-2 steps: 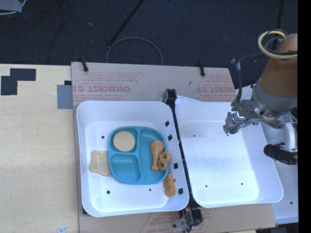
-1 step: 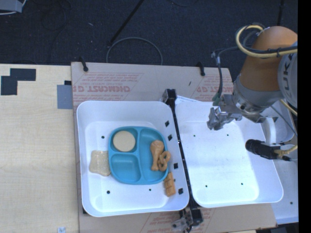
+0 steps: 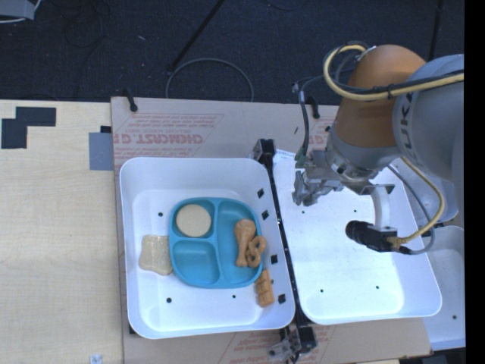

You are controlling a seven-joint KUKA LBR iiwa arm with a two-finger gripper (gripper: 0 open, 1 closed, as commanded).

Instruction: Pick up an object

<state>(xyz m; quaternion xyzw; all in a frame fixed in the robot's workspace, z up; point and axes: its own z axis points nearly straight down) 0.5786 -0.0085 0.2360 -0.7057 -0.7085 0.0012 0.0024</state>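
Your gripper (image 3: 305, 192) hangs over the upper left part of the right bin (image 3: 356, 294), close to the divider between the two bins. You cannot tell from this view whether its fingers are spread or closed, and nothing can be seen between them. The arm (image 3: 394, 105) reaches in from the right, its orange band above the wrist.

The objects you could pick all lie in the left bin (image 3: 144, 180), well apart from the gripper. A blue tray (image 3: 198, 264) with compartments sits in the middle of that bin. A round pale cookie (image 3: 192, 220) rests in its upper left compartment. A tan twisted pretzel piece (image 3: 249, 243) lies in its right compartment. A pale slice of bread (image 3: 156, 255) lies on the bin floor, touching the tray's left edge. A small brown piece (image 3: 264, 288) lies on the bin floor just beside the tray's lower right corner.

Both bins rest on a cardboard sheet (image 3: 174, 131) on the counter (image 3: 53, 241).
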